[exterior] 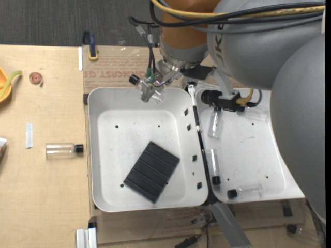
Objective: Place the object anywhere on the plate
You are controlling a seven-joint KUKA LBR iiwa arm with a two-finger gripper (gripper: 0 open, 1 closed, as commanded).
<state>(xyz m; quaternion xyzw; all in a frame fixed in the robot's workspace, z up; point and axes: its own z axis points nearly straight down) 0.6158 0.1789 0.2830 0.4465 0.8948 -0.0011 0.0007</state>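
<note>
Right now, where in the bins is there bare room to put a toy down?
The left white bin is bare between the gripper and the black ribbed rectangular plate. The right white bin is crowded along the divider with clear tubes.

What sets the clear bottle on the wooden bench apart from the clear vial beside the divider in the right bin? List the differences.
The bench bottle looks stubby; the bin vial looks slimmer. The bench bottle lies across the picture, cap toward the left bin; the bin vial lies up and down it, cap toward the near edge. The bench bottle rests on wood; the bin vial on the right bin. Both are clear, black-capped, on their sides.
</note>
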